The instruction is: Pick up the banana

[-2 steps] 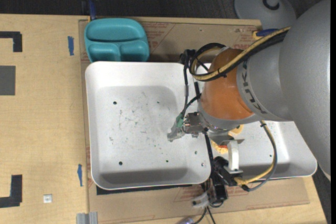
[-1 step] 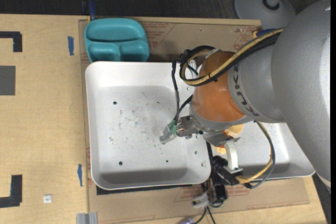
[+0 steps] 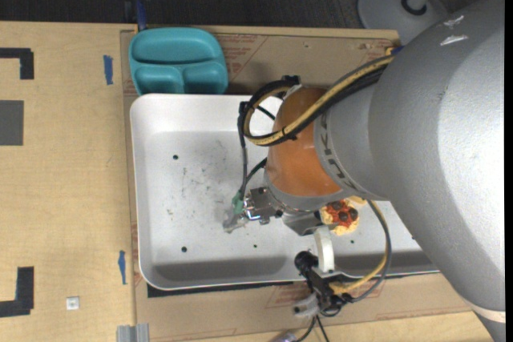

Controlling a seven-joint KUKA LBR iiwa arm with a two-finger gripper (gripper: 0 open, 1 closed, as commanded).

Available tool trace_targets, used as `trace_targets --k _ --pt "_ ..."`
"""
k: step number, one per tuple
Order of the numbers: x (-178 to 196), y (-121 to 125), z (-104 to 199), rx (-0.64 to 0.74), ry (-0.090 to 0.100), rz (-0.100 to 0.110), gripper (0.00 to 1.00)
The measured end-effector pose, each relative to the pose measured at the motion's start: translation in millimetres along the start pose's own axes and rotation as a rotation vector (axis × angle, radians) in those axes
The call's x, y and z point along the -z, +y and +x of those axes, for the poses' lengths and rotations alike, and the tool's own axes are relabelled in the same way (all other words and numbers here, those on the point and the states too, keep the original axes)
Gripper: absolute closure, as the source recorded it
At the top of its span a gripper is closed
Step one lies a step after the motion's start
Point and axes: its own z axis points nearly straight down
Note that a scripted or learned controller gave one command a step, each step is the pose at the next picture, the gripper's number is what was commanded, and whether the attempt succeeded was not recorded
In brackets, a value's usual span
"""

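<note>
Camera view: the arm (image 3: 417, 132) enters from 3 o'clock and covers the right half of the white bin (image 3: 160, 252), with its orange band (image 3: 300, 144) directly above the bin interior. The gripper (image 3: 240, 214) projects toward 9 o'clock from under the wrist, close to the bin floor near its centre. Whether the jaws are apart or together cannot be told, because the wrist and its looped cables (image 3: 260, 120) mask most of them. The banana cannot be located; if it lies in this bin, it is probably under the arm. A small orange-and-red object (image 3: 341, 214) shows at 4 o'clock from the wrist, partly hidden. Likely faults: the jaws close on nothing or on the wrong item because the target is masked, the fingertips scrape the bin floor on a low descent, or a slack cable snags the bin's near rim at 6 o'clock. Open room lies toward 9 o'clock, where the bin floor is bare up to the left wall. A teal tray (image 3: 178, 60) stands just beyond the far rim at 12 o'clock, limiting travel that way. The cardboard-covered tabletop (image 3: 64, 172) extends further toward 9 o'clock.
</note>
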Motion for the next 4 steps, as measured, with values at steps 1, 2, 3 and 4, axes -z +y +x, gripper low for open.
trace_targets --k 1,2,3,4 --pt "-27.7 3.0 59.0 0.109 0.001 -0.004 0.0" --pt "3.7 5.7 84.5 -0.199 -0.001 -0.002 0.0" --pt "13.7 5.9 85.0 -0.199 0.0 -0.002 1.0" --pt "23.4 6.1 85.3 -0.198 -0.001 -0.001 1.0"
